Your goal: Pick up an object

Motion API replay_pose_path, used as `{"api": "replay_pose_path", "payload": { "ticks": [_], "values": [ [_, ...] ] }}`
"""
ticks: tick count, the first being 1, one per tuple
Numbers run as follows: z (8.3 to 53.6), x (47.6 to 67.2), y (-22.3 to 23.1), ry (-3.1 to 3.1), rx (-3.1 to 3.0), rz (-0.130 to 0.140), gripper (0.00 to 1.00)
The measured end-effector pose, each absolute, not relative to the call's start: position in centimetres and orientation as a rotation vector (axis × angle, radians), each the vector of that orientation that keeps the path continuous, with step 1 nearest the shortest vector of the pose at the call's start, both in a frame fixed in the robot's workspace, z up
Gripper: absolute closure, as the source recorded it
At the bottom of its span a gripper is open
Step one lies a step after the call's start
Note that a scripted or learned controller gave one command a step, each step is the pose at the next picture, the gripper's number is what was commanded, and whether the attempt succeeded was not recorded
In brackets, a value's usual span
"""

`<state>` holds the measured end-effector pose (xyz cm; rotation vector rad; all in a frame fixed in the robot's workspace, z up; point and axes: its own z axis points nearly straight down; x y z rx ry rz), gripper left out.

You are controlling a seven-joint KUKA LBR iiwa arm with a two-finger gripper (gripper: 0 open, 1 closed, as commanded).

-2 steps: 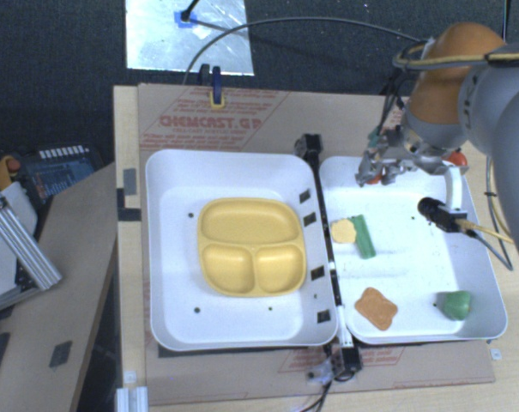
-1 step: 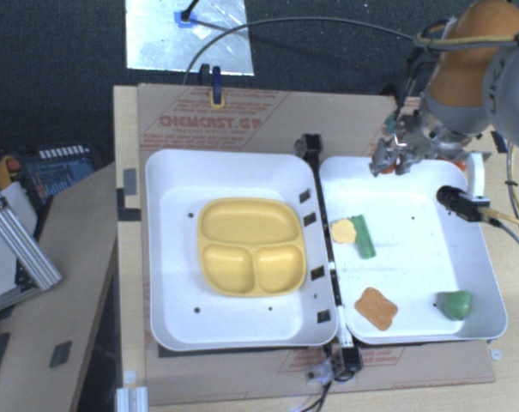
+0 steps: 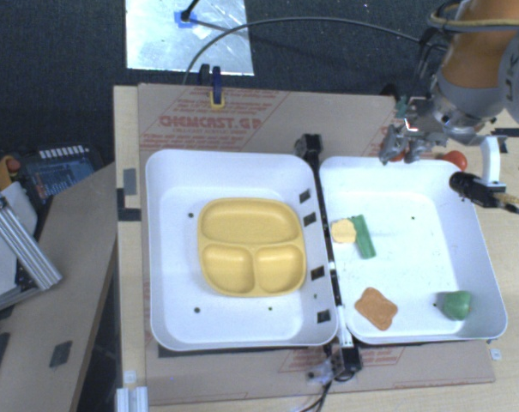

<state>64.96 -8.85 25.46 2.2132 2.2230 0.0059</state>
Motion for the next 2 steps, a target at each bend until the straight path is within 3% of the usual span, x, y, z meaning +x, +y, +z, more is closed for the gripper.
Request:
{"api": "replay_pose_path", "payload": {
  "ticks": [2],
  "values": [
    [24.2, 62.1, 1.5, 2.232, 2.213, 0.001, 1.0]
  ]
}}
